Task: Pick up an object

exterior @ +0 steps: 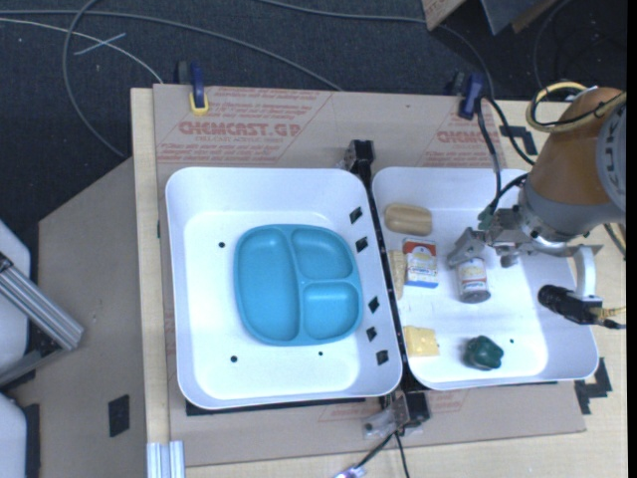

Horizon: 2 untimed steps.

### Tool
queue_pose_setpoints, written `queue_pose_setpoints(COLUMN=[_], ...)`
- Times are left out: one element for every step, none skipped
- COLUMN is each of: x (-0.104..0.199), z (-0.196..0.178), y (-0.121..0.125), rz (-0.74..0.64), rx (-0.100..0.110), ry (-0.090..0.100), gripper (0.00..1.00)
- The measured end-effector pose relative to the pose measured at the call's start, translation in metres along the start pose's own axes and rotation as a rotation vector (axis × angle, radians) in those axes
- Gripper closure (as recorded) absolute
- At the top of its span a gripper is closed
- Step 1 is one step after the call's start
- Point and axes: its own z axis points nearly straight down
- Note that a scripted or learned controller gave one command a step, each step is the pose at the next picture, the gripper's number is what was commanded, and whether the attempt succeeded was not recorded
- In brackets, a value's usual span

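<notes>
Two white bins sit side by side on a cardboard-topped bench (pixel 299 118); the left bin (pixel 189 267) holds a blue tray (pixel 297 283). In the right bin (pixel 567 361) the gripper (pixel 478 250) hangs just above a small jar (pixel 474 283). The jar stands directly below the tool, apparently upright, pale with a label band. Whether the gripper is spread or closed I cannot tell, and nothing shows held in it

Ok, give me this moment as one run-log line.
arm: over right bin | tool: above small jar | nearby: tan block, carton, green lump | left bin: blue tray | pick: not confirmed
</notes>
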Motion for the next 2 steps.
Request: queue_pose_setpoints(x=[0.0, -0.006], z=[-0.015, -0.06], y=[0.002, 0.002], rz=[0.0, 0.0], rx=[-0.009, -0.011], ry=[-0.002, -0.004], gripper=[1.0, 1.0])
